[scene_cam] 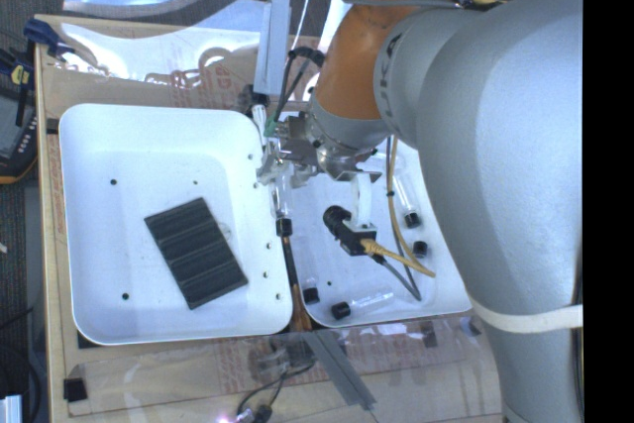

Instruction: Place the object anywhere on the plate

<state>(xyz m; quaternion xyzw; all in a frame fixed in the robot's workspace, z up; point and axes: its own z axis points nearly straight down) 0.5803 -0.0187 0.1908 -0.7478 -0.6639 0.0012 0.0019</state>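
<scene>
A dark grey ribbed rectangular slab [196, 253] is seen lying flat in the shallow white plastic bin on the left [89, 144]. It is set at a slant on the lower middle of the bin's floor, apart from every wall. A few small dark dots [114, 181] are marked on the floor around it.

The grey robot arm with an orange band [475, 114] is shown reaching in from the right, and most of the shallow white bin on the right [441, 290] is covered by its bulk. The two-finger gripper [283, 173] is held over the line where the two bins meet, near the upper right corner of the left bin and well apart from the slab. Whether the claw is open or closed cannot be told, as its tip is lost among metal parts and cables.

Several small black pieces [340, 310] are scattered along the near side of the right bin; they are too small to be identified. Both bins are borne on a pale wooden bench [149, 373], and a brown printed sheet [149, 74] is visible behind the left bin.
</scene>
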